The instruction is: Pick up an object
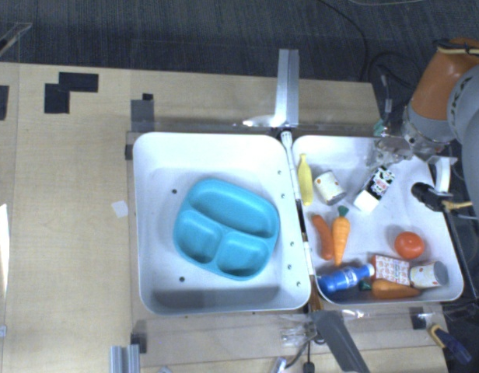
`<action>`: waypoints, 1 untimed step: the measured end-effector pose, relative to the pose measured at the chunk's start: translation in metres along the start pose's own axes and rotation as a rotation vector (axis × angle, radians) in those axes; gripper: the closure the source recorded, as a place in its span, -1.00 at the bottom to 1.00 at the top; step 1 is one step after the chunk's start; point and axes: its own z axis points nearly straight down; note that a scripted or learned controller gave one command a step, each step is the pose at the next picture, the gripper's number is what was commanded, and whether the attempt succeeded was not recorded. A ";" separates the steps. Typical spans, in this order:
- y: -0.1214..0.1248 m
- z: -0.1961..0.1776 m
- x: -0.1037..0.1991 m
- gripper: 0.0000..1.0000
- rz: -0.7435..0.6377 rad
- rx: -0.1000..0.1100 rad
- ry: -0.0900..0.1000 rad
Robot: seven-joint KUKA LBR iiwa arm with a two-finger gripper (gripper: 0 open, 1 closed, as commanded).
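Gripper state unclear above black-and-white carton; its print is unreadable.

The arm runs off the right edge, so most of its length is cut away. The gripper is small and blurred against the right bin. A small black-and-white object just below it is too small to identify. The print on the red-patterned box cannot be read. A second carrot lies partly hidden under that box.
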 end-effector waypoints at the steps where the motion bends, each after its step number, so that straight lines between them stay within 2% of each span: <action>1: -0.004 -0.103 0.022 1.00 -0.092 0.005 0.002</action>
